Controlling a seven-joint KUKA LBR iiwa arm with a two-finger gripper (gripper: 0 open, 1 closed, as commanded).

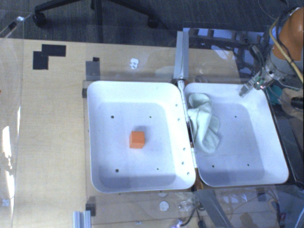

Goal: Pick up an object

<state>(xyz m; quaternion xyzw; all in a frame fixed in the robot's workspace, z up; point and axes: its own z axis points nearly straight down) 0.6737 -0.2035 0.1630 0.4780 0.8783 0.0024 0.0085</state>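
Observation:
A small orange cube (137,139) sits near the middle of the left bin (102,108). A crumpled white cloth (204,122) lies in the right bin (247,170), against its left wall by the divider. My gripper (249,87) hangs over the far right corner of the right bin, well away from the cloth and far from the cube. Nothing shows in its grasp. The arm's orange band (290,32) is at the view's upper right.
A metal post (181,56) stands behind the joint between the bins. Cables and frame parts (237,46) crowd the area behind the right bin. The wooden bench (42,141) stretches left of the bins. A chair base (95,6) stands on the floor beyond.

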